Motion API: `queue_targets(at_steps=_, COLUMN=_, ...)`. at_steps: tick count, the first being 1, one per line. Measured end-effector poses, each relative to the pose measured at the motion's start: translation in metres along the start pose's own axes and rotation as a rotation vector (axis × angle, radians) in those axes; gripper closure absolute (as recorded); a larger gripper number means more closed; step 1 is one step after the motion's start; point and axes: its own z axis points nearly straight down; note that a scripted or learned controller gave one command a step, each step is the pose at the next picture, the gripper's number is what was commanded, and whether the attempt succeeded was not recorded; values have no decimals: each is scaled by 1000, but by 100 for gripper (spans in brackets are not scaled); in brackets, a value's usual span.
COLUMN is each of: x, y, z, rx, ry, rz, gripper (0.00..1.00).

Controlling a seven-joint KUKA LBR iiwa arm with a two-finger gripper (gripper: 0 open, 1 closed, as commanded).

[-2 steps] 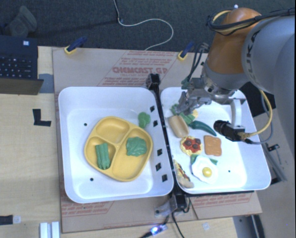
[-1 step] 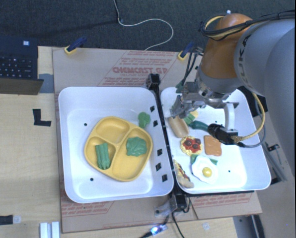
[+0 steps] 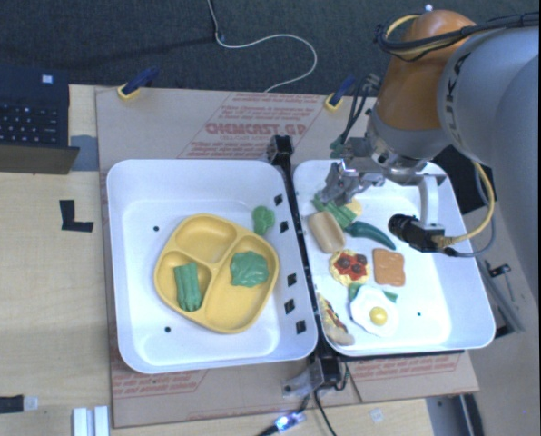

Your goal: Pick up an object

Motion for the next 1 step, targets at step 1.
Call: queue_targets(at_steps=1, x=-1, y=-8, z=11, rx=2, ry=-1, rz=1, gripper=100)
